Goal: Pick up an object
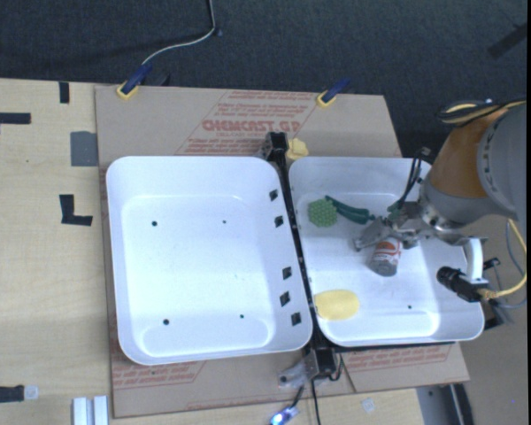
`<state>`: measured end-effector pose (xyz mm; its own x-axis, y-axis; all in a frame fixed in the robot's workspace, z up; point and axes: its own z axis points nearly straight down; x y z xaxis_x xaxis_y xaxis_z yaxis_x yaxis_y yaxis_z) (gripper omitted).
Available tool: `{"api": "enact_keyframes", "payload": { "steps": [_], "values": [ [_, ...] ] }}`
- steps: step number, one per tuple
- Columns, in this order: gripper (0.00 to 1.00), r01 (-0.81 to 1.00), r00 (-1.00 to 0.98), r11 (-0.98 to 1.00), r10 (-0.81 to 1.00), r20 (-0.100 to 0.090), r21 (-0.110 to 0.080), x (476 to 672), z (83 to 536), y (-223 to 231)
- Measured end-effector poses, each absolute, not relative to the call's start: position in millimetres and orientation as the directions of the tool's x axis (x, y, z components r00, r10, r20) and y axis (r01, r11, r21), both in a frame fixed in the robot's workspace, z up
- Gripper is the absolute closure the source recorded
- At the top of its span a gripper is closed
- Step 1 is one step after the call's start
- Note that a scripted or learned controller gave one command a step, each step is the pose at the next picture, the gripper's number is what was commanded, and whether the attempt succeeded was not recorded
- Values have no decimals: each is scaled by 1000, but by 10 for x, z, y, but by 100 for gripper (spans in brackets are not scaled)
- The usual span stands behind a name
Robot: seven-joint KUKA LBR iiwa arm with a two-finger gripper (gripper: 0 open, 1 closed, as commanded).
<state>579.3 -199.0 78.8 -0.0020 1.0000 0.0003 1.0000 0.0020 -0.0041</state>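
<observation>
- While the grey two-finger gripper [378,237] sits low in the right white bin [425,326], whether it is spread or pinching cannot be told; the view is too coarse at the tip.
- Risk 1: a small cylindrical can with a red-and-white label [386,255] lies tilted right under or against the gripper. A round side may roll or squirt out if the squeeze lands off-centre.
- Risk 2: a green brush with a round bristled head and dark green handle [334,211] lies just beside the gripper, up-left. Its handle end comes near the tip and could get snagged or dragged along with the can.
- Risk 3: a lift begun before a firm hold would come up with nothing.
- Can position: mid-right bin, touching or nearly touching the gripper; contact unclear.
- Farther out: a flat yellow oval piece [337,305] near the bin's lower-left corner, well apart.
- Left white bin [124,237] lies beyond the divider.
</observation>
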Motion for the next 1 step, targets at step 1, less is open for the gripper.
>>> {"api": "enact_keyframes", "payload": {
  "steps": [1],
  "values": [
    [100,1000,-2,2,1000,-3,2,5816,956,-2003]
  ]
}}
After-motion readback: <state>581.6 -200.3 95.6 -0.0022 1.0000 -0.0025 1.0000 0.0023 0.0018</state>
